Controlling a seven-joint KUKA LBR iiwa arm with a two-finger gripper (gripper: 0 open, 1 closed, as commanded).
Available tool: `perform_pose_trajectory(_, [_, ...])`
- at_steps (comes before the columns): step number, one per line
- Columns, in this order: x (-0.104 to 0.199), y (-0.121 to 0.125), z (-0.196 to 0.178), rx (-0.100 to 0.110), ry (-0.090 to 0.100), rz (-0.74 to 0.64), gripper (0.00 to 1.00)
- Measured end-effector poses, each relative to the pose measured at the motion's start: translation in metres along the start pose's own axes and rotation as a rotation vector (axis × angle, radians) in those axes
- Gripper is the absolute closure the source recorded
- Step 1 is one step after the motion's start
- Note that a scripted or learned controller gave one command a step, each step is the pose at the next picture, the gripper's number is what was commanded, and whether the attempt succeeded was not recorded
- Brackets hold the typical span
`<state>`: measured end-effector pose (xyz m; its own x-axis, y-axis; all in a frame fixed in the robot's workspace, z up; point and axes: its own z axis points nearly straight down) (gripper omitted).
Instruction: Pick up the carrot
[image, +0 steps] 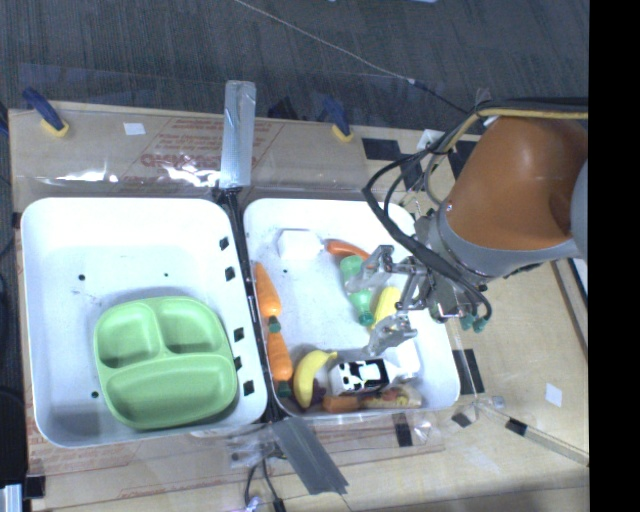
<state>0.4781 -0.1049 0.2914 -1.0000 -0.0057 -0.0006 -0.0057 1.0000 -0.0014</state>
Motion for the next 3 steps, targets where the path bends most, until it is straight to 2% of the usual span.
perform_pose_trajectory(1, [-0.021,0.067,0.091,-0.004,0.008,-0.014,0.00])
perform_pose_trajectory(2, [-0.061,0.039,0.100,-0.001,0.000,-0.012,0.00])
perform_pose_trajectory(3, [-0.039,0.011,0.181,-0.002,0.009,0.039,0.00])
